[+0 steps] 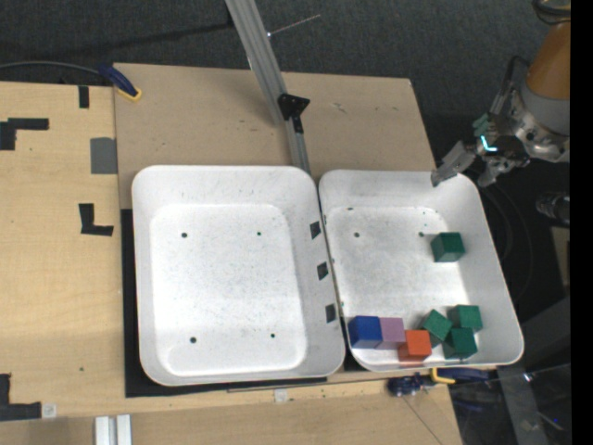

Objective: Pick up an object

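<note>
Seven blocks [447,247]; two bins [222,179]

Even overhead light, soft shadows, sl. grainy

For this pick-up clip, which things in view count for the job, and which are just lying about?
Job:
- gripper, above the right bin's far corner
- right bin
- lone green block
- near-edge cluster: blue block, purple block, orange block, three green blocks

Lying about:
- left bin
- metal pole
- black tape marks
</note>
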Available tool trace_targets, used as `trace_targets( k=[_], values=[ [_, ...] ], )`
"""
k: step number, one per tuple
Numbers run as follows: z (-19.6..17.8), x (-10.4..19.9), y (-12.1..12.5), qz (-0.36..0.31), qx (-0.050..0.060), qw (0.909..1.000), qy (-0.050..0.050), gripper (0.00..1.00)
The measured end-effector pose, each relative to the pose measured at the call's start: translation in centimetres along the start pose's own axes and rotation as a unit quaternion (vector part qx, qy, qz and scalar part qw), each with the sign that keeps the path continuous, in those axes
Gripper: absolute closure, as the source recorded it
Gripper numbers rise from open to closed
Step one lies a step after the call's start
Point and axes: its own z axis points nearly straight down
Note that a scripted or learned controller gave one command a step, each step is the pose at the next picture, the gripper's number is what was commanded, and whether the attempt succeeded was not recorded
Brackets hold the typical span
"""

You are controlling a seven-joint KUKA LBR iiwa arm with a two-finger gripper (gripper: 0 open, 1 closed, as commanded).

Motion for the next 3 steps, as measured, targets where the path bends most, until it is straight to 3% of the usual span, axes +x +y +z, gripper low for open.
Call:
trace_targets(
  k=[1,3],
  values=[
    [-0.3,0.0,0.1,-0.001,-0.002,1.0,-0.001,0.0],
    [11.6,0.9,1.3,-0.001,0.001,1.0,0.0,0.0]
  ],
)
